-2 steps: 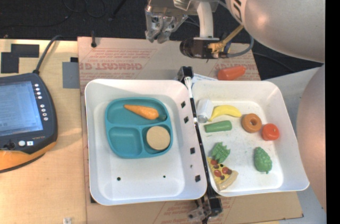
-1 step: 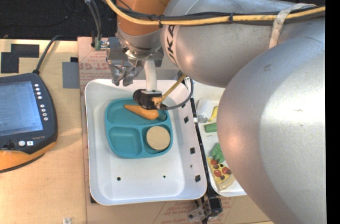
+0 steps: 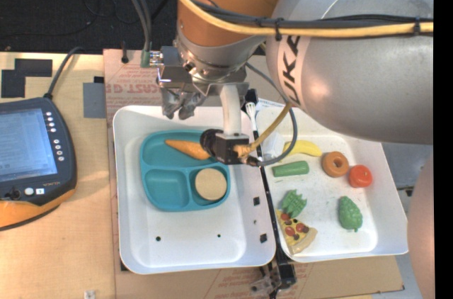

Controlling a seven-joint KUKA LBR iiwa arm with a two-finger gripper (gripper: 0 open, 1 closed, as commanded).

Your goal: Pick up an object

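Observation:
My gripper (image 3: 181,106) hangs over the back edge of the left bin (image 3: 134,234), just above the far rim of a teal divided tray (image 3: 164,184). An orange carrot (image 3: 187,147) lies in the tray's back compartment, a little below and to the right of the gripper. A round tan biscuit (image 3: 210,184) sits in the tray's front right compartment. Nothing shows in the gripper's grasp.
The right bin (image 3: 386,234) holds a banana (image 3: 304,147), a green pod (image 3: 291,168), a doughnut (image 3: 335,164), a red tomato (image 3: 360,176), two leafy green pieces (image 3: 292,203) (image 3: 350,213) and a pizza slice (image 3: 296,233). A tablet (image 3: 32,149) lies at the left.

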